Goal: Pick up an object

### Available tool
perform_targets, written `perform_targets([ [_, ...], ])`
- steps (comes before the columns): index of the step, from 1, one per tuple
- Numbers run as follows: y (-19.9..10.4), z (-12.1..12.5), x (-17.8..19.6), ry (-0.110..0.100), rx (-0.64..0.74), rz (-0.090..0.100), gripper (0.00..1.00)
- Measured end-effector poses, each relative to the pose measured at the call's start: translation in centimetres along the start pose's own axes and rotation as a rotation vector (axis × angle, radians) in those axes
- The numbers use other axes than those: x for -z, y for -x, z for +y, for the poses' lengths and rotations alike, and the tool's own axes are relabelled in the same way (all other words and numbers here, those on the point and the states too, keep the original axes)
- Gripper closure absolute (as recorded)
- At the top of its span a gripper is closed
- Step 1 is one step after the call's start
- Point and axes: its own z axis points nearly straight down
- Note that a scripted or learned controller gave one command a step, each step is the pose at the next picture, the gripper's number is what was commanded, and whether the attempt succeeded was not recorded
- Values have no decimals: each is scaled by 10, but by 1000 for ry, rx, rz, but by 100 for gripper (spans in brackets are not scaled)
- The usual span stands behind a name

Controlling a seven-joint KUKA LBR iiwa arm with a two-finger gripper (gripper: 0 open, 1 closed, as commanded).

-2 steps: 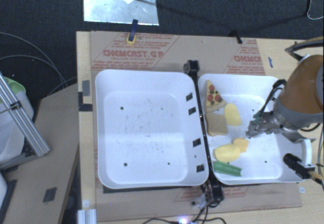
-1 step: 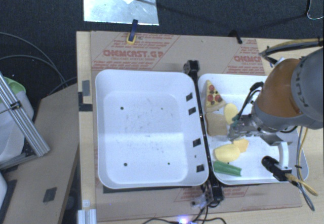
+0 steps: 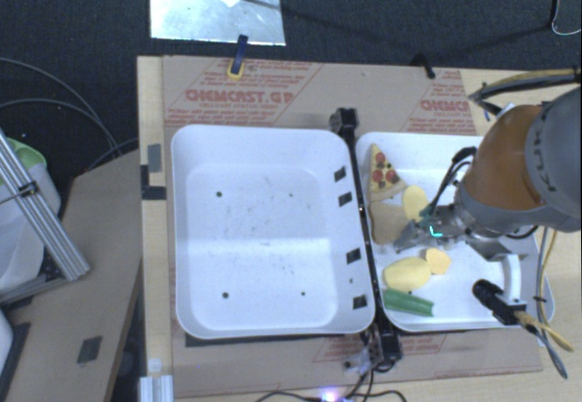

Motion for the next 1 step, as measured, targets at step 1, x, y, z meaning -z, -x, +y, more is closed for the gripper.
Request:
perform_targets([
  [1, -9, 46, -15, 6, 4, -2, 0],
])
